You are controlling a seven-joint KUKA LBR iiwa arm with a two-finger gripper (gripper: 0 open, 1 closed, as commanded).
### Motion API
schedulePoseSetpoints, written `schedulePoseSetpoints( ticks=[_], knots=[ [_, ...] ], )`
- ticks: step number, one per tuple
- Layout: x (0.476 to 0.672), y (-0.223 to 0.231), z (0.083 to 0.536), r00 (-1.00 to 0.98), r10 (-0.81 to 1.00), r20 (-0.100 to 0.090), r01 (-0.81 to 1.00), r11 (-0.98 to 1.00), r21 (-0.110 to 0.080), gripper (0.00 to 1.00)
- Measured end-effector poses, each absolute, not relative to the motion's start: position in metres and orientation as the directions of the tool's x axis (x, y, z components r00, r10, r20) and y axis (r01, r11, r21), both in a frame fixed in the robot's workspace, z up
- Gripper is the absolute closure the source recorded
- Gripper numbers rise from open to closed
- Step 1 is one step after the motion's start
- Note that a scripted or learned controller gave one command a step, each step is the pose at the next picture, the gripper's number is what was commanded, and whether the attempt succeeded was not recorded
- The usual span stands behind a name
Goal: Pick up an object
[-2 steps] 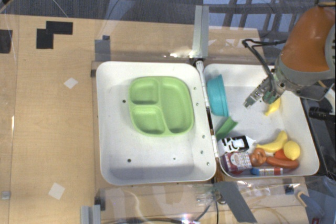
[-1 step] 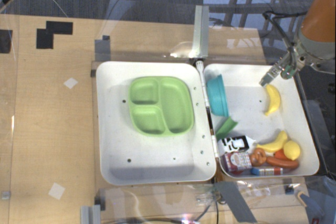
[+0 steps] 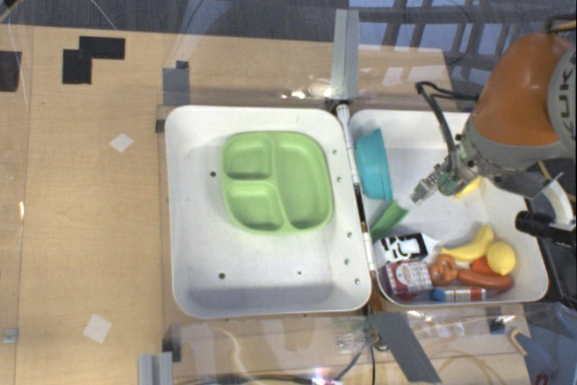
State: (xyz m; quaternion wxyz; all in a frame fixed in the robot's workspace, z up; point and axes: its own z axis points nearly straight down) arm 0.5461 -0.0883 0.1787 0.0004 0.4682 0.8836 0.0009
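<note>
Two white bins, one green tray, one banana, one teal bowl

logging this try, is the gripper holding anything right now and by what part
Cannot be told. The gripper hangs over the right bin, above the toys piled at the near edge, but it is too small and blurred to show anything held.

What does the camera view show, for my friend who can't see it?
A grey and orange robot arm reaches in from the right, its gripper over the right white bin, which holds a blue bowl, a banana and other toy food. The left white bin holds a green divided plate.
</note>
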Motion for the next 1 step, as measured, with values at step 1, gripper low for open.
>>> schedulePoseSetpoints(
  ticks=[1],
  knots=[
    [0.5720,-0.1240,0.2520,-0.426,0.904,-0.007,0.904,0.427,0.009,1.00]
  ],
)
